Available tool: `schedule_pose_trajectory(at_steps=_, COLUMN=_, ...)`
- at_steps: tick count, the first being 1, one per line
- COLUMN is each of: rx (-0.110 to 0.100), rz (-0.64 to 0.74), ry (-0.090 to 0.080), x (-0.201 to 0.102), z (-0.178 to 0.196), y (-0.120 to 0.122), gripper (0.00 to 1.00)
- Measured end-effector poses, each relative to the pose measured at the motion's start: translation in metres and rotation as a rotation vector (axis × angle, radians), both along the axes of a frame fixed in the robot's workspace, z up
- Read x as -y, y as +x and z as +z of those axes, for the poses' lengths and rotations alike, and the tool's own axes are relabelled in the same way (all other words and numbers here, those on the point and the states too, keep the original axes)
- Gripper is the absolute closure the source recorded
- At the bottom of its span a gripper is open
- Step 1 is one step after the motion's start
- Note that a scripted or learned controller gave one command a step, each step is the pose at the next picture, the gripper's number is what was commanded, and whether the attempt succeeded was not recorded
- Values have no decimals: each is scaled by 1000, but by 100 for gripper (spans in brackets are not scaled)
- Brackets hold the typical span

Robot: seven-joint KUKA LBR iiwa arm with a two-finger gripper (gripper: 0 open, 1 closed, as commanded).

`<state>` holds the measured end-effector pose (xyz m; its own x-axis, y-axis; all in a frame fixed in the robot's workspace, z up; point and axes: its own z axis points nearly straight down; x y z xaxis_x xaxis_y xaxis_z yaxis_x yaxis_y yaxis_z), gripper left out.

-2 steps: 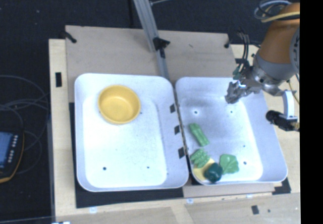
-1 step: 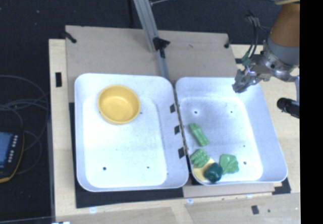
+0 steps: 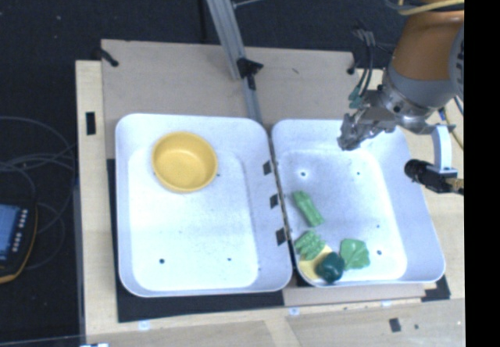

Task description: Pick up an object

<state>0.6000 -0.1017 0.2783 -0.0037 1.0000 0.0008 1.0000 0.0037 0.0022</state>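
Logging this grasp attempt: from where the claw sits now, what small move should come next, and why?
Probably a short travel toward the near edge of the right bin, then a descent. The claw hangs over that bin's far end, above bare floor, while the green pieces and the dark green piece lie along the near left side. The elongated one looks easiest, lying apart from the rest.

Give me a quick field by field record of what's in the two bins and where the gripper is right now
left bin: yellow bowl, toward its far left corner
right bin: green items clustered at the near edge
green items: oblong green piece, light green piece, dark green round piece, leafy green piece
gripper: over the right bin's far edge, apart from the green items
held: nothing seen between its fingers
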Motion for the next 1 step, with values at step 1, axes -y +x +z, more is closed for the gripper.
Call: schedule_pose_trajectory(at_steps=1, rx=-1, rz=0, ry=0, x=-53, z=-1, y=-5, gripper=100)
